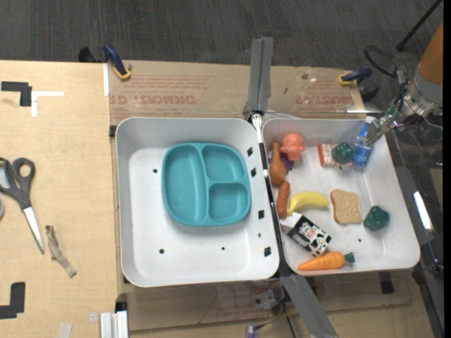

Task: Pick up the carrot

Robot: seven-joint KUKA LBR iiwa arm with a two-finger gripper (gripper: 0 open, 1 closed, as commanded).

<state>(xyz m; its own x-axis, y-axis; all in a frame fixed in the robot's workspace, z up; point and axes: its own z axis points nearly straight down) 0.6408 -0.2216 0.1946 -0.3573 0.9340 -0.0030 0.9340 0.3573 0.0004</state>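
Right bin [405,210] holds the clutter; arm's gripper [384,124] sits at its far right corner — grip state: cannot tell. Carrot [325,261] lies along the near wall, beside the black card [310,235] — approach from above, pinch across its width.

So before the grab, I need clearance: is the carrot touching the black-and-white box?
Apart. The camera view shows white bin floor between the carrot and the black-and-white box.

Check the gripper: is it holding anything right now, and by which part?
Nothing held. The gripper hangs over the right bin's far right corner, while the carrot lies untouched at the near edge.
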